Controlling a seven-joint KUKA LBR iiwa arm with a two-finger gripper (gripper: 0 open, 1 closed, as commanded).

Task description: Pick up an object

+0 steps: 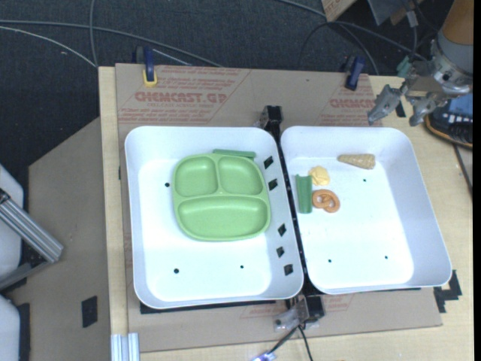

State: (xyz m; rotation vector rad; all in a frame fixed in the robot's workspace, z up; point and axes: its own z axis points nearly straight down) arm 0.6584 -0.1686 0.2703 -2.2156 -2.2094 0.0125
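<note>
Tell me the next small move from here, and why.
Probably bring the gripper forward and down over the right bin. It sits above the bin's far right corner with open fingers holding nothing, while the tan cone lies nearest, apart from the other pieces.

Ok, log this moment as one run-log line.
end effector: open, above right bin's far rim | right bin: cone, pretzel, green stick, yellow piece | left bin: green plate | grasp: none
</note>
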